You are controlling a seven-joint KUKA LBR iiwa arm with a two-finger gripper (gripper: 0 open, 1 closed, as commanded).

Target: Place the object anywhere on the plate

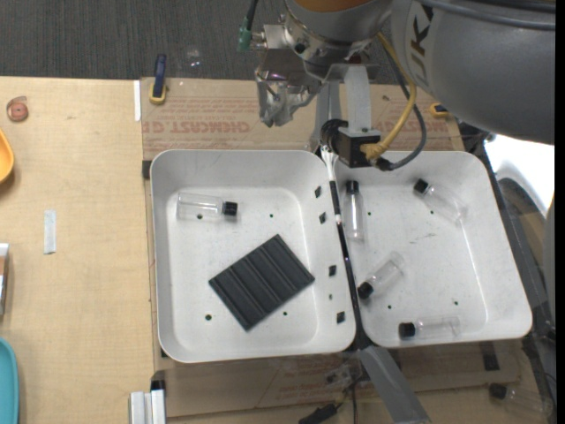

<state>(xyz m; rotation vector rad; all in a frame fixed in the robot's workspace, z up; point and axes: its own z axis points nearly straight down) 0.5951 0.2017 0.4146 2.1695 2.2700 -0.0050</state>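
Observation:
A dark ribbed plate (261, 281) lies tilted on the floor of the left bin (168, 325), toward its front. A clear vial with a black cap (205, 208) lies on its side in that bin's back left part, apart from the plate. Several more clear black-capped vials lie in the right bin (503, 316): one along the divider (353, 212), one at the back right (439, 197), one near the middle (380, 276). My gripper (282, 109) hangs high over the back edge of the left bin, far from the plate.
The bins rest on cardboard (212, 117) on a wooden bench. A blue-handled clamp (159, 73) stands at the back left. An orange thing (3, 162) and a teal thing (5, 382) sit at the left edge. The arm's cables (410, 117) hang over the divider's back end.

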